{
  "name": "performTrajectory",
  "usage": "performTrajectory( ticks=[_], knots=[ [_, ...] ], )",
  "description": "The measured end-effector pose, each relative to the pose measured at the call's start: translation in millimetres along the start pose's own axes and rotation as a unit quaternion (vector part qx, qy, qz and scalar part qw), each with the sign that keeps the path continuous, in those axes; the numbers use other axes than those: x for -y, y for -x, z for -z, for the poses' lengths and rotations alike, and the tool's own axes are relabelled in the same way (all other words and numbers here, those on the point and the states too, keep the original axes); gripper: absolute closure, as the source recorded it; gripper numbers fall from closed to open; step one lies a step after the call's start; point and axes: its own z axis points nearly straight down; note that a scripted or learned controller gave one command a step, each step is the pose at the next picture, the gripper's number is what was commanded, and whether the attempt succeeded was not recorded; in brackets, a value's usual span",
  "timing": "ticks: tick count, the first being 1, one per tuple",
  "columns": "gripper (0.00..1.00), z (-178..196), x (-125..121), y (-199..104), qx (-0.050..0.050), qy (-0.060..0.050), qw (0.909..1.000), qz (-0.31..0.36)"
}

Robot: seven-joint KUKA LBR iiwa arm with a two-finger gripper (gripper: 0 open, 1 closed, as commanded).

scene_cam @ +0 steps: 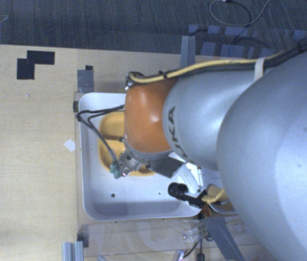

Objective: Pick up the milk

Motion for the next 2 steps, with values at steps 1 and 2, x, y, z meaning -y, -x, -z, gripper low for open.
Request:
performTrajectory(
  ticks=[1,2],
  knots=[
    [1.0,54.3,3.9,7.4,0.001,0.002,0.9803,0.198],
    [1.0,26.3,-5.7,-5.5,0.0,0.001,0.9357,0.353]
  ],
)
